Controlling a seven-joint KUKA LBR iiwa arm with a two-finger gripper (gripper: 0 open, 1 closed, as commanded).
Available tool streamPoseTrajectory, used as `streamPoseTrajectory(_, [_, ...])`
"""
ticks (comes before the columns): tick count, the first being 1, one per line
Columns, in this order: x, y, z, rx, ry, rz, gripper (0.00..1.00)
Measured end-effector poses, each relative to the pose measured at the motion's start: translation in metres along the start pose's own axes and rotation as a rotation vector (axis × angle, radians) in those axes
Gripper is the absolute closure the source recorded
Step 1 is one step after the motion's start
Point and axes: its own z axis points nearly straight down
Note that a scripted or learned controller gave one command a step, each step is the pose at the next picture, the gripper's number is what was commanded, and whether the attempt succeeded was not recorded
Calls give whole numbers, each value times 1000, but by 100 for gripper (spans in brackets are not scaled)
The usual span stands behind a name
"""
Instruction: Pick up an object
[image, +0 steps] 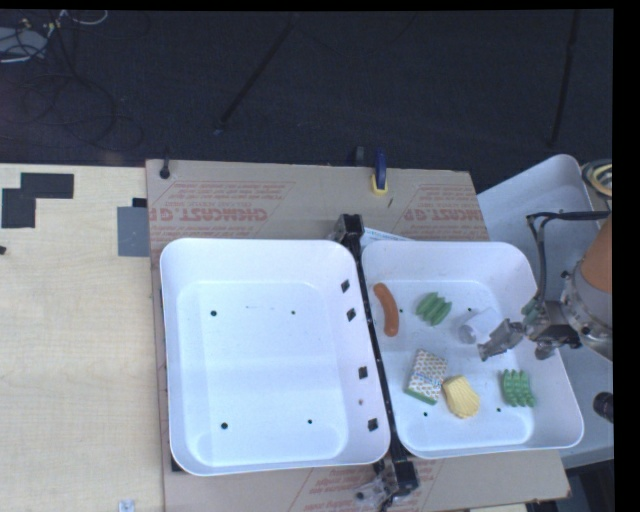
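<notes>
The right bin (500, 262) holds several small items. An orange sausage-shaped piece (386, 308) lies near its left wall, with a ribbed green piece (433, 308) to its right. A patterned white block (428, 376) and a yellow piece (460, 396) sit toward the front. A second ribbed green piece (516, 388) lies at the front right. My gripper (494, 346) reaches in from the right and hangs low over the middle of this bin, between the two green pieces. A small grey shape (468, 329) sits just left of it.
The left bin (180, 300) stands beside the right one, joined by a black clamp strip (360, 330). Both bins rest on a cardboard sheet (250, 205) on the wooden bench. The arm's wrist and cables (580, 290) overhang the right bin's right rim.
</notes>
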Motion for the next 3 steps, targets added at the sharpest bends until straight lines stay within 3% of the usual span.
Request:
streamPoseTrajectory(1, [-33, 93, -166, -24, -11, -5, 0])
streamPoseTrajectory(2, [-31, 89, -165, -2, -3, -6, 100])
streamPoseTrajectory(3, [73, 68, -245, -11, 1, -12, 100])
